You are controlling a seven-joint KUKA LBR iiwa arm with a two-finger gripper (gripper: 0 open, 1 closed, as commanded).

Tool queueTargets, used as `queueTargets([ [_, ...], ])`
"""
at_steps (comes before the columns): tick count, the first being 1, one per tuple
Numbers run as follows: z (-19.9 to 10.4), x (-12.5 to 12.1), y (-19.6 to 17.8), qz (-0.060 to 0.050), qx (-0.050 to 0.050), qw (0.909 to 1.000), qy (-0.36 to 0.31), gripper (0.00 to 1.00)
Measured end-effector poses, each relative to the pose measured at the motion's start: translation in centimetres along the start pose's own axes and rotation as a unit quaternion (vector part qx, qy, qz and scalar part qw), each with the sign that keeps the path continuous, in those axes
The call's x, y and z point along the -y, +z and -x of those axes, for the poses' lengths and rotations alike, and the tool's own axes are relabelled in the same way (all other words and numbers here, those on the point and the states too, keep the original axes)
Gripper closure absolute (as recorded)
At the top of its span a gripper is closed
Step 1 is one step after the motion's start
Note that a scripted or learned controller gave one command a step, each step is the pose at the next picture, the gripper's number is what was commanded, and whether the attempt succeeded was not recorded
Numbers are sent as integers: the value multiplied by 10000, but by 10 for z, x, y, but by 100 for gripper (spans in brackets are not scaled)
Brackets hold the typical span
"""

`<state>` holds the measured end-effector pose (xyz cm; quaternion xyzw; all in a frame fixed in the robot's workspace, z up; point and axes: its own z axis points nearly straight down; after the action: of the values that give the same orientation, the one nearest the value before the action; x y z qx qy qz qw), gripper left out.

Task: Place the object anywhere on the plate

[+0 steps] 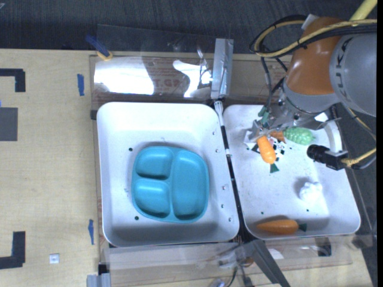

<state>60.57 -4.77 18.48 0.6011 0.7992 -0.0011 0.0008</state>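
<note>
From the fixed camera above the bench, we saw the grey arm [335,58] reach in from the right over the right bin [344,217], its gripper [270,123] low above the bin's upper left part. Whether the tool was open, closed or gripping anything, we could not tell. A small orange carrot [267,149] lay tilted just below the gripper, and we could not tell if the two touched. A green object [298,136] lay just to the carrot's right. Nearer the front of the same bin we saw a small white object [309,190] and, along the front wall, a second, larger carrot [278,225] lying flat. In the left bin [114,124] sat the blue plate [170,183], divided into three compartments, well apart from the carrots.
</note>
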Motion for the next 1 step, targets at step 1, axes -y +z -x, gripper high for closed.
queueTargets([
  [1, -94, 5, -21, 6, -25, 9991, -418, 100],
])
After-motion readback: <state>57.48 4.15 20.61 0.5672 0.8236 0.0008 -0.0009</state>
